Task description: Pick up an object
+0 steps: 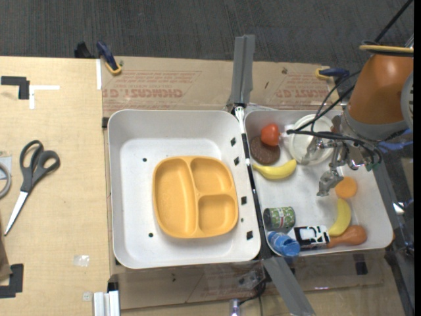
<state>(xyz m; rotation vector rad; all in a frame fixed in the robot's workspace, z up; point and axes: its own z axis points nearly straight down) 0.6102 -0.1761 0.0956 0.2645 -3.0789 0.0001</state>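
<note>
The tool (327, 182) hangs at right of frame, its spread impossible to tell; the orange fruit (346, 187) sits just right, the banana (340, 217) below.

Bench (52, 242) — scissors (29, 176), two white bins (125, 196)

Bare floor mid right bin (309, 196), ringed by bananas (276, 170), can (279, 218), orange (346, 187).

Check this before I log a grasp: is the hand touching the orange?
Cannot tell. In the camera view the hand sits right beside the orange, no clear gap or contact.
</note>
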